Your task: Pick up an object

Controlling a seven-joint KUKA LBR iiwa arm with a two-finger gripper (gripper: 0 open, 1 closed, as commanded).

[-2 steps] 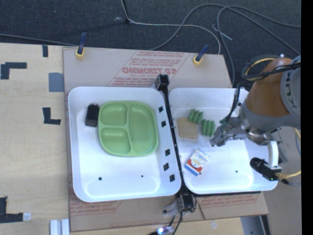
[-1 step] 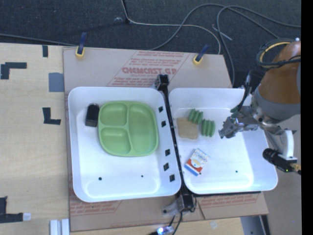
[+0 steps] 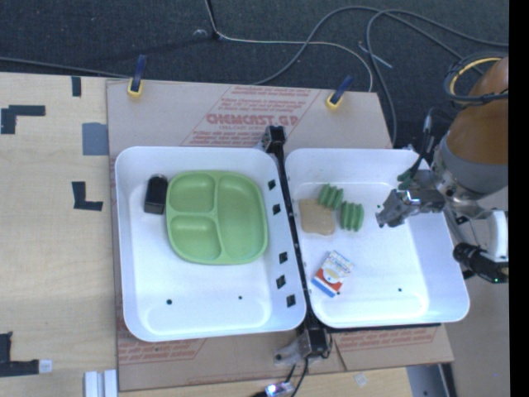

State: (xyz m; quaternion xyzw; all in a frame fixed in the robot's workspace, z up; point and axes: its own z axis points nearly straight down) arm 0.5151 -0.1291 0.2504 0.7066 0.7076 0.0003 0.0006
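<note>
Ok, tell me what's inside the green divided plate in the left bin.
The green divided plate shows three compartments, all bare green, with nothing lying in them. A small black object sits outside it, against its left rim. The bin floor beneath the plate is covered from view.

The grey arm (image 3: pixel 471 151) with its orange band reaches in from the right, end effector (image 3: pixel 390 214) pointing left and down.

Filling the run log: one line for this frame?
gripper: above right bin, right of green ridged pieces | nothing seen held | tan piece, small packet in right bin | green tray, black object in left bin
</note>
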